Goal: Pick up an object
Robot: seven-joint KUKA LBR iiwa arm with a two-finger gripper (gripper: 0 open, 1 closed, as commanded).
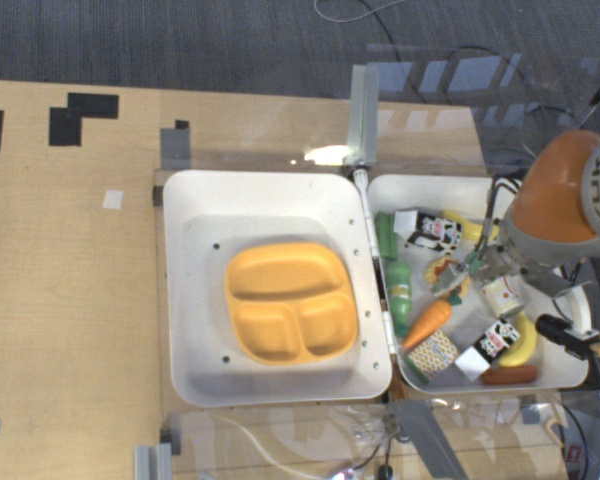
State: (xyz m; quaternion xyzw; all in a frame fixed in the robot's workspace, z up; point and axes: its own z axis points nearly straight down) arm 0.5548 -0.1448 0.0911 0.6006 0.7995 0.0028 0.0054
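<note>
Orange-banded arm (560, 193) hides the end effector (477, 263); its grip state unclear.

A broad rounded orange band (563, 188) is seen on the arm, with part of a dark letter printed at its right side. Below it, a grey wrist section (546, 245) is carried, curved and smooth, from which a thin dark cable (493, 208) is run. The claw (472, 264) is formed of slim grey metal parts, whose detail cannot be made out.
</note>
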